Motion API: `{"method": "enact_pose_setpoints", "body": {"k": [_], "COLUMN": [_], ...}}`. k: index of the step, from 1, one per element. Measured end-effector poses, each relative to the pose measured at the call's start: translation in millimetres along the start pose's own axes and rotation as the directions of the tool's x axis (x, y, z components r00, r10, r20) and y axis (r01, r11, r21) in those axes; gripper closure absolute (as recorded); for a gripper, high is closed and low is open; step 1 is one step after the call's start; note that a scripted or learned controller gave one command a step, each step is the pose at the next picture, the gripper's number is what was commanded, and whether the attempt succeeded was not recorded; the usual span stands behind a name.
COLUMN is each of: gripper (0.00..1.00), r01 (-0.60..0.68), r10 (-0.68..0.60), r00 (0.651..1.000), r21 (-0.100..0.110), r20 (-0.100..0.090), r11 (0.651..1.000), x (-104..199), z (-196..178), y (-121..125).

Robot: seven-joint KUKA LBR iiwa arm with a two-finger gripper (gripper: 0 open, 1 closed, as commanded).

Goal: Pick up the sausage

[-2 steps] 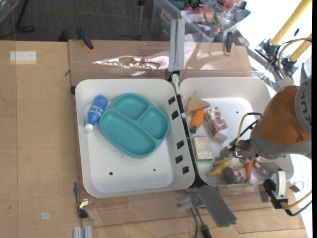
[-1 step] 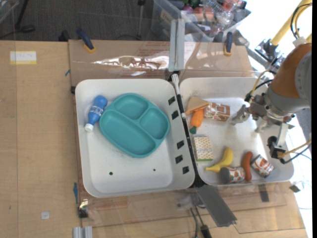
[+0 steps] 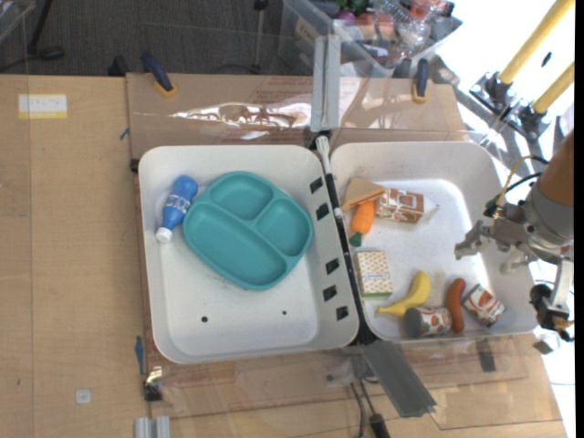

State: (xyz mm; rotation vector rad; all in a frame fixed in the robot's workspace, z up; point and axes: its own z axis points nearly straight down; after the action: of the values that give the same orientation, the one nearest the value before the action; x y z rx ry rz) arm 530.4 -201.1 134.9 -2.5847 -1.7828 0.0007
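Approach step: the gripper (image 3: 494, 249) hovers at the right bin's (image 3: 474, 158) edge.
Fingers spread, empty (sausage (image 3: 454, 293) untouched); next it must descend over it.

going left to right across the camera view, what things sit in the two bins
blue bottle → teal divided plate → carrot → banana → sausage → small can, with the gripper at the right bin's edge

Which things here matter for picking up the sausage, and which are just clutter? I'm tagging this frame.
For the job: small red-orange sausage; grey metal gripper; right white bin.

Lying about: yellow plastic banana; orange carrot; teal divided plate; blue-and-white bottle; two small cans.
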Motion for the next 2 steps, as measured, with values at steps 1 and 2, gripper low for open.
{"method": "enact_pose_setpoints", "body": {"k": [1, 2], "gripper": [0.0, 1.0], "r01": [0.067, 0.059], "r10": [-0.067, -0.059], "r00": [0.998, 0.998], "r21": [-0.016, -0.019], "r20": [0.001, 0.004], "r11": [0.998, 0.998], "x": [32, 28], "z": [45, 35], "y": [-59, -58]}}
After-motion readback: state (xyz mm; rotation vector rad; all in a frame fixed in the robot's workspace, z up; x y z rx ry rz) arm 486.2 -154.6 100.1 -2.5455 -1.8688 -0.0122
